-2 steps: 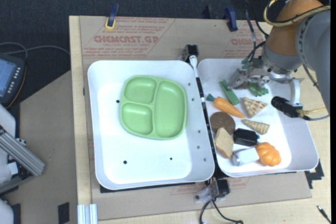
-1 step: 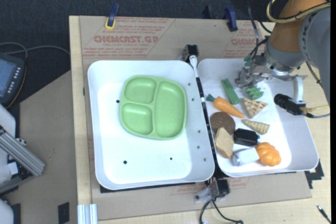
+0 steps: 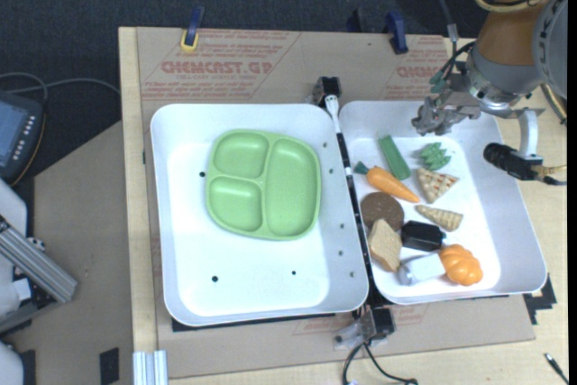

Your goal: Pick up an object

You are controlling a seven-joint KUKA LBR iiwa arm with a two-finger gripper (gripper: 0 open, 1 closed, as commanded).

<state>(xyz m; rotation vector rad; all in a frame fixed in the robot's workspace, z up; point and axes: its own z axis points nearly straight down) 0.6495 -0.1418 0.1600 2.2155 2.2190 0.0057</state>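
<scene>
Centrally, smooth three-compartment green plate [image 3: 264, 184].

Two white bins [image 3: 171, 194], one green divided plate [image 3: 264, 185] and roughly ten small food toys [image 3: 410, 203].

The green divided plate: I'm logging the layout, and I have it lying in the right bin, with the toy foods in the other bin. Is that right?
Not quite. The camera view shows the green divided plate lying in the left bin; the toy foods, such as the carrot, are in the right bin.
</scene>
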